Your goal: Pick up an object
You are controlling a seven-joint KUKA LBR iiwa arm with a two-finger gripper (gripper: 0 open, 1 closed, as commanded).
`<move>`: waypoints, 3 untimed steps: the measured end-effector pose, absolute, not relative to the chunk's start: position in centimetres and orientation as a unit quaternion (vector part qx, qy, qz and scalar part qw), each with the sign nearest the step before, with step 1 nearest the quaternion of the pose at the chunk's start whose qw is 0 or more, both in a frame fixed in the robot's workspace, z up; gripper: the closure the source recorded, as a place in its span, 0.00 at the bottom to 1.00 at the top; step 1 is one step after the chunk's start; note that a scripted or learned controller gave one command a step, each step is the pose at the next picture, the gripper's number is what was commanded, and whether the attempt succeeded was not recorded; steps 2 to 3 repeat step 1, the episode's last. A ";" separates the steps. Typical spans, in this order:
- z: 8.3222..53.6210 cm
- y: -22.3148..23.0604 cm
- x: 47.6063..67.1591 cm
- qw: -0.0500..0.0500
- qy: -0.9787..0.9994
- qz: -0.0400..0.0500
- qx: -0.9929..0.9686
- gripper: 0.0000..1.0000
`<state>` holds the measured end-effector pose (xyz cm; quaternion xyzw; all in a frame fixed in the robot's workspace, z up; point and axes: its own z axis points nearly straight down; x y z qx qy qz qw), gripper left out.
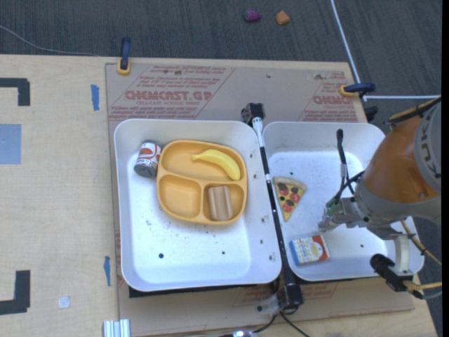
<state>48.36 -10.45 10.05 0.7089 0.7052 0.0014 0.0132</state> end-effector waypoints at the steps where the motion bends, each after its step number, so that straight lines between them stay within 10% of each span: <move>1: 10.0 -10.4 48.3 0.013 0.705 0.001 0.709 0.00; 3: 10.0 -10.4 48.3 0.013 0.705 0.001 0.709 0.00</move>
